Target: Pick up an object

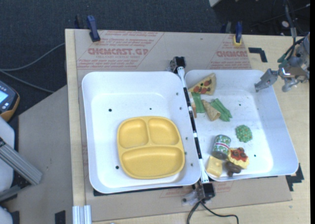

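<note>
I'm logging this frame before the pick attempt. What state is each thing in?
gripper: above the right bin's upper right edge, holding nothing
yellow divided plate: flat in the left bin, right way up, compartments bare
pizza slice: lying flat, upper left of the right bin
green beans: lying loose beside the slice
broccoli: resting alone
small can: tipped, leaning on the food pile at the lower edge

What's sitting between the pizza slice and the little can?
In the camera view, green bean pieces and a tan wedge lie between the pizza slice and the can.
</note>
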Motion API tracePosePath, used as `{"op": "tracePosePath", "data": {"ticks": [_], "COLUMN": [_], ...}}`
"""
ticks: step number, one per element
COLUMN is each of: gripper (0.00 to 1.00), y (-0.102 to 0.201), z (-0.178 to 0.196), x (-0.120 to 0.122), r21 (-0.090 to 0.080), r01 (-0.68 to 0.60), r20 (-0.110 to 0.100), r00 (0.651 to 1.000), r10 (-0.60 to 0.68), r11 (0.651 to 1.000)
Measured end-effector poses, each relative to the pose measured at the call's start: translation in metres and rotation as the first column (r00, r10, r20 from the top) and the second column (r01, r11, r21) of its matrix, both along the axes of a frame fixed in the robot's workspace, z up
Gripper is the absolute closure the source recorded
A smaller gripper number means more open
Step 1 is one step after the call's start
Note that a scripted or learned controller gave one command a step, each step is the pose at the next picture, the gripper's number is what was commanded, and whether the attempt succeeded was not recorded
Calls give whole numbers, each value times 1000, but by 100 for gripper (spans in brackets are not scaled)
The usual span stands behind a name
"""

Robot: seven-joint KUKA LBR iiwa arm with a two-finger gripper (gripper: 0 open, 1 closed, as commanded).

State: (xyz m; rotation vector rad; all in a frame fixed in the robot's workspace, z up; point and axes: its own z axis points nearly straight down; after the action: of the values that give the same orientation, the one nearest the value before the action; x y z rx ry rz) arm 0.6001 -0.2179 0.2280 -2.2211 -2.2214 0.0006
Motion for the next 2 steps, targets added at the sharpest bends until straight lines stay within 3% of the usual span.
{"op": "tracePosePath", "data": {"ticks": [1, 2], "gripper": [0, 0], "y": [74, 18], "z": [-89, -146], "x": [-32, -57], "r21": [6, 1], "r01": [-5, 4], "r20": [-10, -5], "r00": [1000, 1000], "r10": [5, -4], "r11": [1000, 1000]}}
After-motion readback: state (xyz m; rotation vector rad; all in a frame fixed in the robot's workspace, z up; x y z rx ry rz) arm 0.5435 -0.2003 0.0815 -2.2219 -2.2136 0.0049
